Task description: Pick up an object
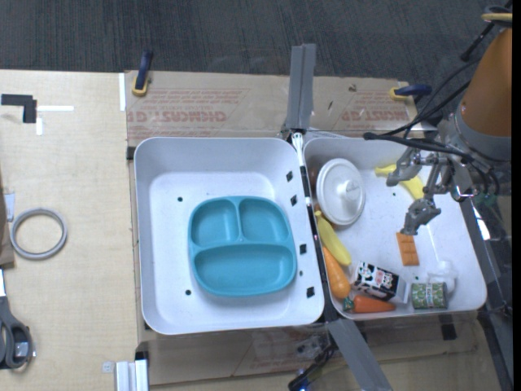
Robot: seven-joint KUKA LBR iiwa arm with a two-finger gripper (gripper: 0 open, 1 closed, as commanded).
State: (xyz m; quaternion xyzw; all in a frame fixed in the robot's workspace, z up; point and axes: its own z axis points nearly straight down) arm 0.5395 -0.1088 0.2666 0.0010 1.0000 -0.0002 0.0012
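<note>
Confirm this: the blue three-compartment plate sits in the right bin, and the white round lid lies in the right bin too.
Not quite. The camera view shows the blue three-compartment plate in the left white bin, not the right; the white round lid does lie in the right white bin.

- Arm (488, 80) reaches in from the right; gripper (419, 214) hangs over the right bin (476, 296), above an orange block (408, 248).
- Right bin also holds a white lid (340, 190), banana (333, 239), yellow piece (404, 177), carrot (370, 305), orange fruit (337, 275), black-and-white carton (375, 279) and green-labelled can (429, 294).
- Left bin (155, 243) holds a blue divided plate (242, 245).
- Tape roll (37, 233) lies on the bench (65, 161) at left.
</note>
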